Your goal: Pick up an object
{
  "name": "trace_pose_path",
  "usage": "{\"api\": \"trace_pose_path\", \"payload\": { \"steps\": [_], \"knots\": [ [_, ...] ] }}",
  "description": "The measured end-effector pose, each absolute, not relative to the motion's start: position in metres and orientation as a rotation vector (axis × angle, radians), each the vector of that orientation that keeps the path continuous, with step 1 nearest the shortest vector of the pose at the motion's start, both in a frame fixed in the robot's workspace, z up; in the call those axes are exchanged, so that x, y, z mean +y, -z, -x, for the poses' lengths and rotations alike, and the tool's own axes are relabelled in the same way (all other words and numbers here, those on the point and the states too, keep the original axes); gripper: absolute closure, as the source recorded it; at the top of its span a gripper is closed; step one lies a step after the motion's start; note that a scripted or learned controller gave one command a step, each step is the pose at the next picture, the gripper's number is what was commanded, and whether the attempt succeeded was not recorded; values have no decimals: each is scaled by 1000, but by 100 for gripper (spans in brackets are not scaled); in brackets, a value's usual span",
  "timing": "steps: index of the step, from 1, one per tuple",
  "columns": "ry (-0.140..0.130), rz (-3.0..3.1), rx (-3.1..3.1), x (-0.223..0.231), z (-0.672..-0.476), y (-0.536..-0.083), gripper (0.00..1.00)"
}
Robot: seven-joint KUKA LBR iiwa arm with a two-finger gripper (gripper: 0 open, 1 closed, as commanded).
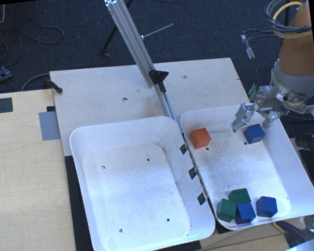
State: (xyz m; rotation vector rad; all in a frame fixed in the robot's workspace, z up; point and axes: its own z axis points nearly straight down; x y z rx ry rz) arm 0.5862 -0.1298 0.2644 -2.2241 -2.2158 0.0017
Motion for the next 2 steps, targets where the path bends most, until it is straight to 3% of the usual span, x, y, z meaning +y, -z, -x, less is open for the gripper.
{"api": "trace_pose_path", "payload": {
  "steps": [1, 2],
  "knots": [
    [-9, 2212, -2220, -130, -625, -166, 0],
    [21, 2237, -2235, -119, -647, -119, 0]
  ]
}}
